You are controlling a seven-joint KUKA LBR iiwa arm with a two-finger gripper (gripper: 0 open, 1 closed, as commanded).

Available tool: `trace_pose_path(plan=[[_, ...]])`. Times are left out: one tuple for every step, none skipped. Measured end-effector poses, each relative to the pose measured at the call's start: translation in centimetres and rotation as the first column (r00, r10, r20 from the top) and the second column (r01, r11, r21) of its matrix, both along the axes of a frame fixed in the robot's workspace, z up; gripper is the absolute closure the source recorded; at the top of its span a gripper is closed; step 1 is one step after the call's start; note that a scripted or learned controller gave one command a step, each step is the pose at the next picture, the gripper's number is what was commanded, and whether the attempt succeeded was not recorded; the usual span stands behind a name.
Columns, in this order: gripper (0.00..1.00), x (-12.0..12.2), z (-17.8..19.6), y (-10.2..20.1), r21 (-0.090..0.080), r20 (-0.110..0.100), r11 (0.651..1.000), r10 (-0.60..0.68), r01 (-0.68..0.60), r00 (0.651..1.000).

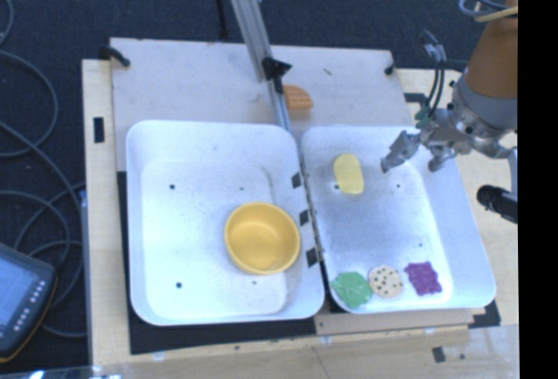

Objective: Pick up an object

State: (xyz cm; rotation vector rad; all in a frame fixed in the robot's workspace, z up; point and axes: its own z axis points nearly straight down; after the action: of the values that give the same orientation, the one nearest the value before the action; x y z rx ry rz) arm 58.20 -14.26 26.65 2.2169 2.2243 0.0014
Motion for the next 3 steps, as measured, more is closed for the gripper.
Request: trace_pose_path(plan=[[0.0, 0.0, 0.0, 0.0, 0.0, 0.0, 1.0, -0.001, 0.001, 1.0], [0.0, 0.2, -6.2, 0.4, -0.001, -0.006, 1.0, -0.005, 0.005, 1.0], [0.0, 0.6, -10.5, 0.5, -0.002, -0.005, 1.0, -0.007, 0.007, 1.0]])
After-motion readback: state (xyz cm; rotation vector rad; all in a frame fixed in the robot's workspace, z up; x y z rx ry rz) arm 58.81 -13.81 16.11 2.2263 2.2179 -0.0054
